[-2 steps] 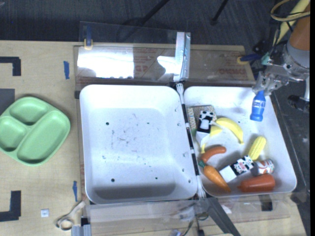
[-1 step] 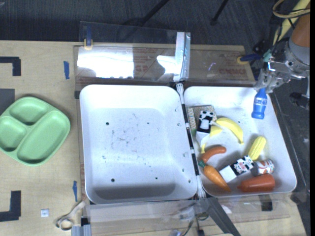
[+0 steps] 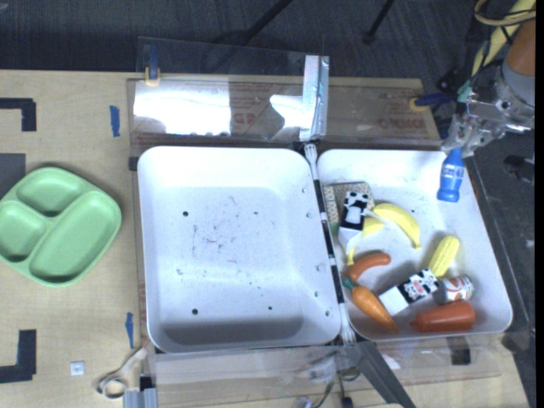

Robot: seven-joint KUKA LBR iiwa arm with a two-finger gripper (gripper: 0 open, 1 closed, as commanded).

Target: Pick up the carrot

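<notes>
The carrot (image 3: 371, 303), orange and tapered, lies in the right bin (image 3: 493, 266) near its front left corner, pointing toward the front right. It touches a small black-and-white carton (image 3: 410, 289). My gripper (image 3: 464, 136) hangs at the far right, over the back right corner of that bin, well away from the carrot. A blue bottle with a white cap (image 3: 450, 178) stands just below the gripper; I cannot tell whether it is held or resting in the bin.
The right bin also holds a banana (image 3: 399, 221), a corn cob (image 3: 444, 255), an orange-red pepper (image 3: 367, 263), a red sausage-like piece (image 3: 442, 316), a small can (image 3: 459, 289) and another cow-print carton (image 3: 356, 207). A green divided plate (image 3: 56, 225) sits far left, beside the left bin (image 3: 229, 245).
</notes>
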